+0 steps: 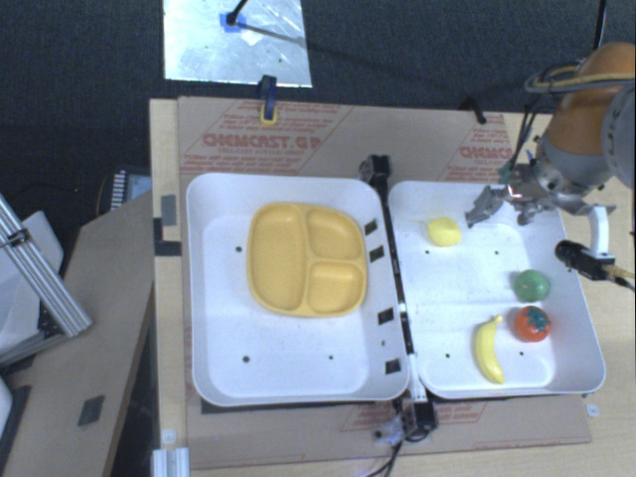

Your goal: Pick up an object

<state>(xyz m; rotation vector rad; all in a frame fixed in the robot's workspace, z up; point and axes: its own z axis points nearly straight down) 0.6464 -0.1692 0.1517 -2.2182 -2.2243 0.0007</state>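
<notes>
My arm reaches in low; end effector spread, pinching nothing, over the right bin. I count one lemon, one banana.

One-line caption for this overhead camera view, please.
Gripper hovers beside lemon in right bin; yellow divided plate in left bin.

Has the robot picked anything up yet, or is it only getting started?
Nothing is lifted yet: the lemon, green ball, tomato and banana all lie in the right bin. The gripper is near the lemon, holding nothing. Grasping and lifting remain.
</notes>
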